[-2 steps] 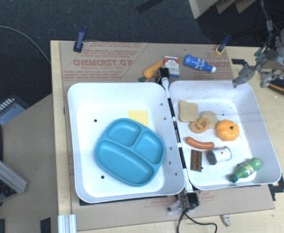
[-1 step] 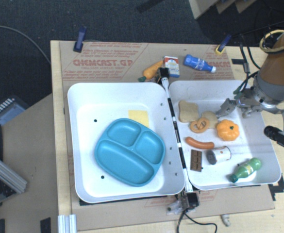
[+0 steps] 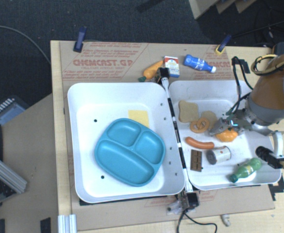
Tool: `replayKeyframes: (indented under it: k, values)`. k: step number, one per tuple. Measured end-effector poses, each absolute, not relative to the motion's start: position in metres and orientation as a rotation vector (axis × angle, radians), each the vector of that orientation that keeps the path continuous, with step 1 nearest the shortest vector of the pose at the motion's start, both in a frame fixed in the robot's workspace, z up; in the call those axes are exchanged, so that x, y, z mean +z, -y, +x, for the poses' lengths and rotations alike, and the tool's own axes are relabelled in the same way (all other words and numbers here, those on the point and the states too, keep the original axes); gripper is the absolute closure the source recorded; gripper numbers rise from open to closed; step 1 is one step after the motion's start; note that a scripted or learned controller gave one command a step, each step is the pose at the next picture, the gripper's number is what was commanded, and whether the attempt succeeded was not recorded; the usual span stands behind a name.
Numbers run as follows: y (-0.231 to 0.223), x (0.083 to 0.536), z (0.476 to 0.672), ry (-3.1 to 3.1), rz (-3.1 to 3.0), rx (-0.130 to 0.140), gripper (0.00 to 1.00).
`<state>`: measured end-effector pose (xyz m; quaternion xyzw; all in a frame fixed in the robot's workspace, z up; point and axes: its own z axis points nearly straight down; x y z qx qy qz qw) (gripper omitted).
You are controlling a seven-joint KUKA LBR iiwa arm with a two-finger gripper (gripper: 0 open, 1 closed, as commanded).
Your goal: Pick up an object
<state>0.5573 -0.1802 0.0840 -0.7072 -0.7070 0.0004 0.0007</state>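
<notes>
My gripper hangs low over the middle of the right bin, with the arm coming in from the right. Just below and right of it lies a small orange fruit, touching or nearly touching the gripper's tip. To the gripper's left lie a pretzel-like ring and a round brown biscuit. A sausage, a brown bar and a white-and-grey cup lie nearer the front. I see nothing lifted off the bin floor.
A bread slice lies at the right bin's back left and a green bottle at its front right. The left bin holds a blue divided plate and a yellow slice. A carrot, carton and blue bottle lie behind.
</notes>
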Motion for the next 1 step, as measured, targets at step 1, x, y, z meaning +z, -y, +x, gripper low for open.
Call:
replayKeyframes:
  k: [1]
  values:
    - [0.1804,0.0944,0.5581,2.221,-2.223,-0.001,1.00]
